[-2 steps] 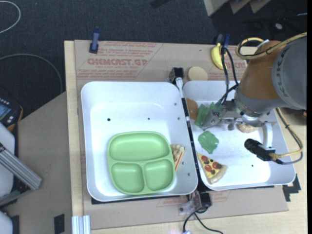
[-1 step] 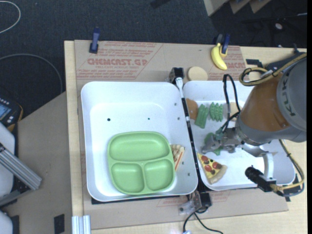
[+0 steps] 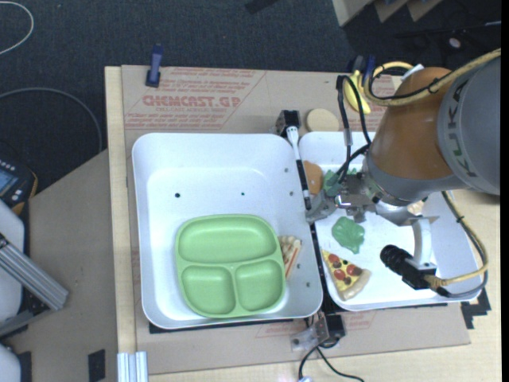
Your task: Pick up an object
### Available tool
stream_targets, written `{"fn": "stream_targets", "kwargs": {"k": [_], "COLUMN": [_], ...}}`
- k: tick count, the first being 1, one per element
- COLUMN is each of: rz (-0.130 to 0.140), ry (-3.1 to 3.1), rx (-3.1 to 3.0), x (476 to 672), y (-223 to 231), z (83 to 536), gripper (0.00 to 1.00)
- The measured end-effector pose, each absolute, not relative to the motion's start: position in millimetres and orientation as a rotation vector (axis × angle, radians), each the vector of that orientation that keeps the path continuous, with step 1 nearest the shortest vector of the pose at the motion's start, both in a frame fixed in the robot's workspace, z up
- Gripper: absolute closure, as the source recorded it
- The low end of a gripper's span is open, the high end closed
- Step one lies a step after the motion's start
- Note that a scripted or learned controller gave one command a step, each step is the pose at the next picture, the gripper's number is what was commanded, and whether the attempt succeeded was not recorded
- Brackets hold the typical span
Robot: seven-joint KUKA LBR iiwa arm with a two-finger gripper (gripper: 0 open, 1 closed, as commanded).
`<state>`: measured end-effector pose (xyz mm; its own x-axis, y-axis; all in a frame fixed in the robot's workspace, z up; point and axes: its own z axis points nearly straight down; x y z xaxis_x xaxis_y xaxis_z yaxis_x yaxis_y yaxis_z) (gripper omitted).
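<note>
One gripper (image 3: 343, 200) beside bin wall (image 3: 306, 183)

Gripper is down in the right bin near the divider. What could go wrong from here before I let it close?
1. The gripper sits close to the wall between the bins, so a finger may catch that edge.
2. The green piece and the orange item lie on either side of it; it could nudge one away and grasp neither.
3. The pizza slice lies nearby and might get pushed.
</note>
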<state>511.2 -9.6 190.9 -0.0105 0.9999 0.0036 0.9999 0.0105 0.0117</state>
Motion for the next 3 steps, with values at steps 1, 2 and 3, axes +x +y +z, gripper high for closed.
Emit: {"fn": "stream_targets", "kwargs": {"k": [1,2,3], "rz": [0.004,0.016,-0.004], "ry": [2.219,2.224,2.220], "rx": [2.220,2.210,2.227], "x": [509.5,479.9,488.9], "y": [-15.7,20.5,-4.7], "z": [195.2,304.4,278.5], "gripper": [1.00,1.00,1.00]}}
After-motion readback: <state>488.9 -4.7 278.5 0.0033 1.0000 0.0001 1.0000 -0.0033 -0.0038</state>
